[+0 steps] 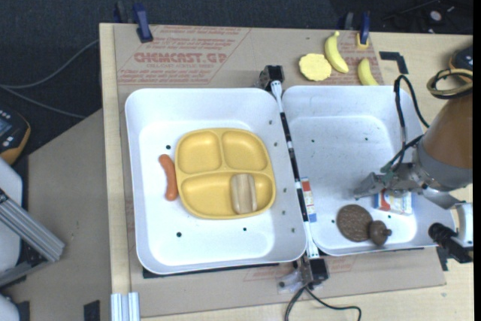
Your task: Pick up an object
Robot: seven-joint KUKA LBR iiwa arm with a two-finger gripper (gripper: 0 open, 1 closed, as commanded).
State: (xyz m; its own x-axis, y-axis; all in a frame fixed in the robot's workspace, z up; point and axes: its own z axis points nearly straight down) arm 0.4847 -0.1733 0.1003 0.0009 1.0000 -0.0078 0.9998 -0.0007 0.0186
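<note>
Pincer (385,184): low in the right bin (338,124), over a small red-and-white packet (396,201); finger state cannot be told.
Brown cookie (353,222): right bin, near front wall.
Left bin (150,229): yellow tray (223,172), orange sausage (170,177) beside it.

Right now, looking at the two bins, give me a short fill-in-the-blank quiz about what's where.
1. The yellow tray sits in the ___ bin.
2. The bread roll lies in one of the tray's ___ compartments.
3. The sausage lies ___ the tray, on the bin floor.
4. The brown cookie lies in the bin with the ___.

Missing words: left; front; beside; claw
</note>
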